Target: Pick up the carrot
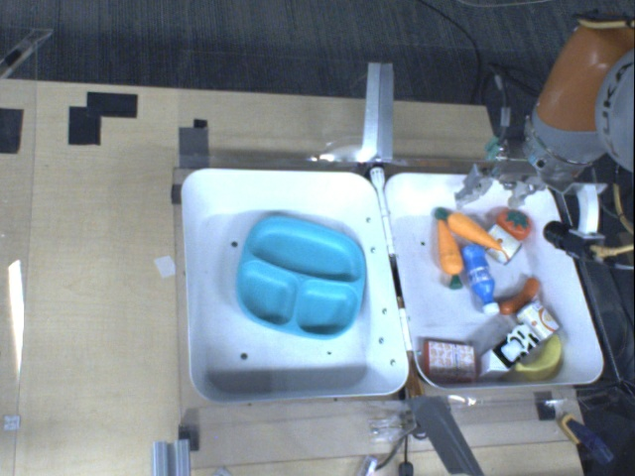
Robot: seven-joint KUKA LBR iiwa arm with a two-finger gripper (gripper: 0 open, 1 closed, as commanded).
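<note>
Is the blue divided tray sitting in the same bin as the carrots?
No, the blue divided tray lies in the left bin, while the carrots lie in the right bin among other items.

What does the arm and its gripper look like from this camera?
The arm is grey with a broad orange band above the wrist. Its gripper is pale metallic grey, with thin fingers. Dark cables run along the bench behind the arm.

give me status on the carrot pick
Gripper above right bin's far edge, holding nothing. Two carrots lie in bin, untouched. Blue bottle against them.
</note>
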